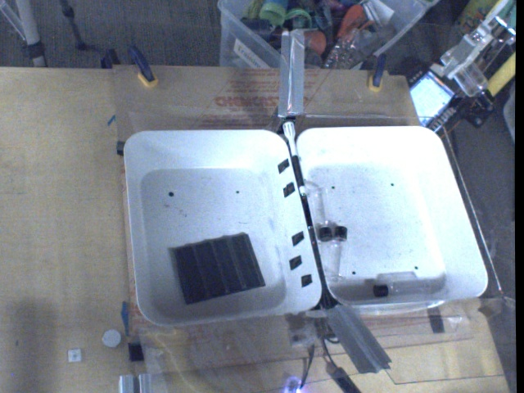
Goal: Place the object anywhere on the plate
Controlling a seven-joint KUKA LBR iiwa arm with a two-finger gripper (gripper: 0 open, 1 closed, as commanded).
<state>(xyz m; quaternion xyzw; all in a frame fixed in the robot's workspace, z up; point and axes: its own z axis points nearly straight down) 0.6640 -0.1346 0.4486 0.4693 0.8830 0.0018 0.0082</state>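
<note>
A dark, ribbed, rectangular plate (217, 267) lies flat on the floor of the left bin (155, 166), toward its front, turned slightly askew. In the right bin (434, 170) a small dark object (331, 233) rests close to the dividing wall, with a faint clear part around it. A second small dark piece (381, 289) sits at the front wall of the right bin, beside a pale, see-through shape (405, 282). Both are too small for me to tell what they are.
Black tabs (293, 215) line the divider between the bins. A clear tub of colourful items (319, 11) stands behind the bins. Clamps (146, 74) and a metal bar (291, 72) sit at the back of the bench, and equipment (471, 56) stands at the top right.
</note>
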